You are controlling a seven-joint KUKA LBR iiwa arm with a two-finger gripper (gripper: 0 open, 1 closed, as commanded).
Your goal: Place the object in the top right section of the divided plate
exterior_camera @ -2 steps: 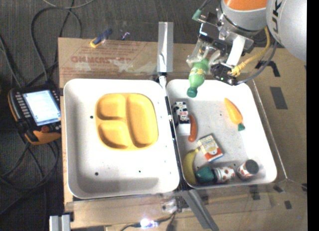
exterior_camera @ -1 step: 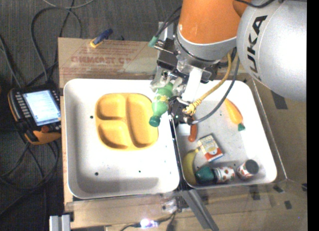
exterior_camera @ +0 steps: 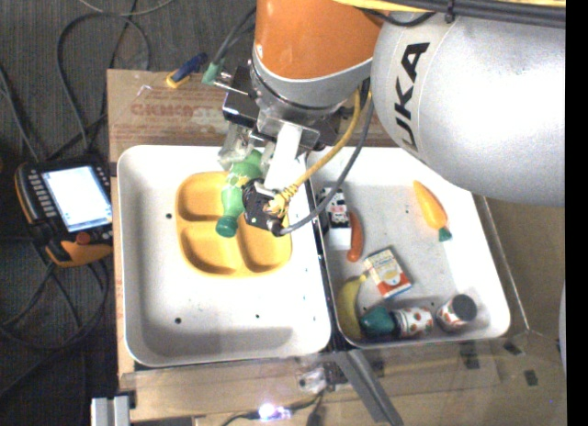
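Note:
A yellow divided plate (exterior_camera: 207, 254) lies in the left bin (exterior_camera: 156, 323). A green bottle-shaped toy (exterior_camera: 231, 199) with a darker teal end hangs tilted over the middle of the plate. Its upper end sits between the pale fingers of my gripper (exterior_camera: 243, 165), which is shut on it. The wrist and a black block with a yellow cable cover the plate's upper right section.
The right bin (exterior_camera: 487, 259) holds an orange carrot-like toy (exterior_camera: 429, 206), a red sausage (exterior_camera: 355, 236), a small carton (exterior_camera: 386, 271), a banana (exterior_camera: 347, 300), a teal bottle (exterior_camera: 378, 324) and two cans (exterior_camera: 457, 309). A teach pendant (exterior_camera: 69, 199) lies left of the bench.

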